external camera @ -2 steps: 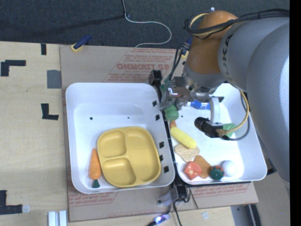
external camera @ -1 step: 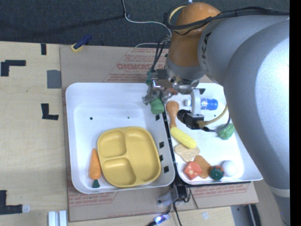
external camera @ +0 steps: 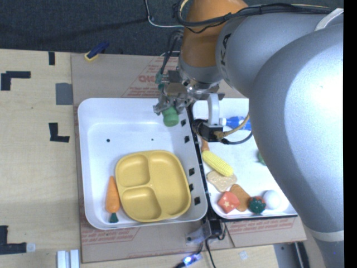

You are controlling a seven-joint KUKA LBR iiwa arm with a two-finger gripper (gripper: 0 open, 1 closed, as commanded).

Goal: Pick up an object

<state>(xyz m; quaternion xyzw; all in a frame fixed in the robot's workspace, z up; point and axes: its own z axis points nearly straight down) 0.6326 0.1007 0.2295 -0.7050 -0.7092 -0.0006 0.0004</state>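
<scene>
My gripper (external camera: pixel 170 111) hangs over the far right corner of the left bin (external camera: pixel 88 149), beside the wall shared with the right bin. A small green object (external camera: pixel 170 118) sits between its fingertips, held above the bin floor. In the left bin lie a yellow divided plate (external camera: pixel 152 186) and an orange carrot (external camera: pixel 112 196) along the plate's left side. The right bin (external camera: pixel 281 210) holds a corn cob (external camera: pixel 217 163), a pale cracker-like piece (external camera: pixel 221 180), a red piece (external camera: pixel 228 202), a brown piece (external camera: pixel 241 193), a dark green item (external camera: pixel 256 205) and a white egg-like ball (external camera: pixel 271 199).
The large grey arm covers most of the right bin's right side. A blue item (external camera: pixel 237 121) and cables lie at that bin's far end. A blue and yellow object (external camera: pixel 96 51) rests on the bench beyond the bins. The far part of the left bin's floor is bare white.
</scene>
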